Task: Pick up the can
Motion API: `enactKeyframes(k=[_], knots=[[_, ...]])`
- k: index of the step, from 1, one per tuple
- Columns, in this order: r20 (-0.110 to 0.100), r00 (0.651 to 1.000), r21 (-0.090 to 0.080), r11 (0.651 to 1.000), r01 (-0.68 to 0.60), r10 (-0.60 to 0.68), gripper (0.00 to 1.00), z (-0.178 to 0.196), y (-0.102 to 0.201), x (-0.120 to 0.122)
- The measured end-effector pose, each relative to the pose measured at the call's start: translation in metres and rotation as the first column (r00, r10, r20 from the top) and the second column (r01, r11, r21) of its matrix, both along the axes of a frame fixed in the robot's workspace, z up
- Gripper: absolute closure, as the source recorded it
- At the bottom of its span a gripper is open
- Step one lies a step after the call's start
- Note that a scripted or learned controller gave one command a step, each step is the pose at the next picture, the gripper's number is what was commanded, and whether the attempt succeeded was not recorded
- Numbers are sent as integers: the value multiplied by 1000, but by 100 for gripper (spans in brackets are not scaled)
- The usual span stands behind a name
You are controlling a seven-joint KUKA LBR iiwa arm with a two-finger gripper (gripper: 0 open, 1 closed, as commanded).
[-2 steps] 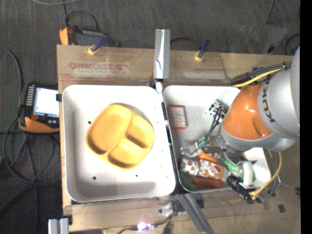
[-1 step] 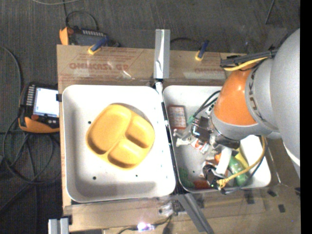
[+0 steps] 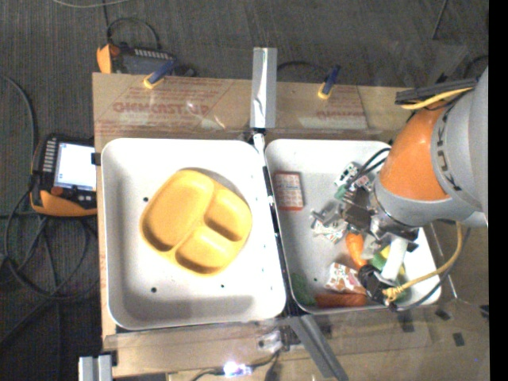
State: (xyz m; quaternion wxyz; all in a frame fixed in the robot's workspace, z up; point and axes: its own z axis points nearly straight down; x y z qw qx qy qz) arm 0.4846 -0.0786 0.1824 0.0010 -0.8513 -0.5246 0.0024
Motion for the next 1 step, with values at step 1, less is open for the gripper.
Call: enactKeyframes(k=[1], knots=[[1, 999, -3, 999, 45, -45, 0, 31, -15, 50]])
